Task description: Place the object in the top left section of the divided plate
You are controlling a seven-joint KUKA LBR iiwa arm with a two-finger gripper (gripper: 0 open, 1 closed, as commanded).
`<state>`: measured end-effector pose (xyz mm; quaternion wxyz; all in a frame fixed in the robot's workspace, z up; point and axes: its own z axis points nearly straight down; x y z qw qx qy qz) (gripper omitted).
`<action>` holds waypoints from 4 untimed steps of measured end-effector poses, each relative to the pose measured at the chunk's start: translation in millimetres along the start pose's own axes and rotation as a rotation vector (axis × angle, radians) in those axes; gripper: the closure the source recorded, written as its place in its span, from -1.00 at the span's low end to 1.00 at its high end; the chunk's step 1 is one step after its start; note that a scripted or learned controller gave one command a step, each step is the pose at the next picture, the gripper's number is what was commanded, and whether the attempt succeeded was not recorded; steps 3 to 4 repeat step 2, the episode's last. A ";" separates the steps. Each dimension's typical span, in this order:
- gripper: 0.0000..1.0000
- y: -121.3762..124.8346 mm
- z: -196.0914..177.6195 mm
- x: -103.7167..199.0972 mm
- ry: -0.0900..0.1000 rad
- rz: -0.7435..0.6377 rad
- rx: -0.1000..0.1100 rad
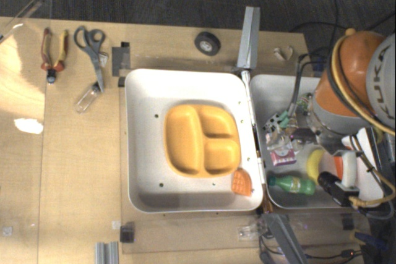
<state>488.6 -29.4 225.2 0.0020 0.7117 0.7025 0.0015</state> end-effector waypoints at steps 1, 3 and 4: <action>1.00 88.3 31.0 44.3 0.000 -0.055 0.002; -1.00 88.5 30.7 44.3 0.000 -0.055 0.002; -1.00 88.5 30.7 44.3 0.000 -0.055 0.002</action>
